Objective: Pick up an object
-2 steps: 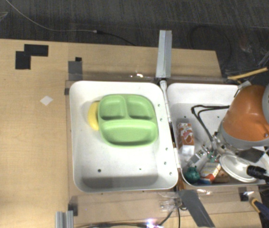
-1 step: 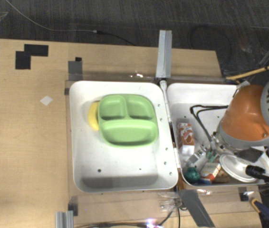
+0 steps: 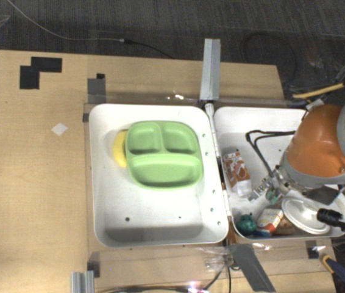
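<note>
1. Camera view, the arm: the gripper (image 3: 269, 190) is seen low in the right bin (image 3: 258, 112), under the orange band (image 3: 319, 145) of the wrist. Whether it is apart or together cannot be told from this slant, and nothing can be seen held in it.
2. Camera view, the candidates: a printed packet (image 3: 236, 168) lies just beside the gripper, toward the wall shared by the two bins. Its long axis runs from the far side of the bin toward the near side.
3. A teal object (image 3: 247, 224) is found in the near corner, and a white disc (image 3: 303, 215) rests near it, partly under the arm. A black wire loop (image 3: 259, 140) lies on the floor on the far side of the gripper.
4. The packet is judged the nearest object. A short shift toward the shared wall would be needed, with the closing line set across the packet's narrow width.
5. Camera view, surface and room: the floor of the right bin is crowded at its near end, and little space is left between packet and wall.
6. In the left bin (image 3: 154, 224) a green divided plate (image 3: 162, 153) is seen, with a yellow thing (image 3: 119, 148) showing at its outer edge. Both lie well apart from the gripper.
</note>
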You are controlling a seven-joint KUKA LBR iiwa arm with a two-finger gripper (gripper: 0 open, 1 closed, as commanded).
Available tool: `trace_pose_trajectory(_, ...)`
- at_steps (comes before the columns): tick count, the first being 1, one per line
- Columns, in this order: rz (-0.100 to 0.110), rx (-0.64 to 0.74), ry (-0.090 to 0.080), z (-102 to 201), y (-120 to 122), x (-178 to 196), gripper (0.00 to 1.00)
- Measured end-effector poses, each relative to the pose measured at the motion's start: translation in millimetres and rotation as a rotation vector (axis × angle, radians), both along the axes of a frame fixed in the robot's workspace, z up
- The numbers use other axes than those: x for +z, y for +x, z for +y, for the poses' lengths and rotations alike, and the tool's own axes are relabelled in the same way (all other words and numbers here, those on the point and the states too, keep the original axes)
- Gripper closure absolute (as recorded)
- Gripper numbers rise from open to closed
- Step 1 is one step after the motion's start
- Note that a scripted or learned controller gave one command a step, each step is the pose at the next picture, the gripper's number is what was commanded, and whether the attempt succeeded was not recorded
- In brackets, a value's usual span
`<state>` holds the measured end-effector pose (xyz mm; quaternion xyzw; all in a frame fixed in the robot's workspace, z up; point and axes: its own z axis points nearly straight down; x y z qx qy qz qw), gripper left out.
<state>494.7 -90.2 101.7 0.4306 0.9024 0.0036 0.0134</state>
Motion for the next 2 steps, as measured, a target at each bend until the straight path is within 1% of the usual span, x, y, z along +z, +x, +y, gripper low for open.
trace_pose_trajectory(1, 0.021, 0.14, 0.002, -30.9, 30.2, 34.1, 1.0)
trace_pose_trajectory(2, 0.018, 0.092, 0.003, -0.1, 35.1, 134.9, 1.0)
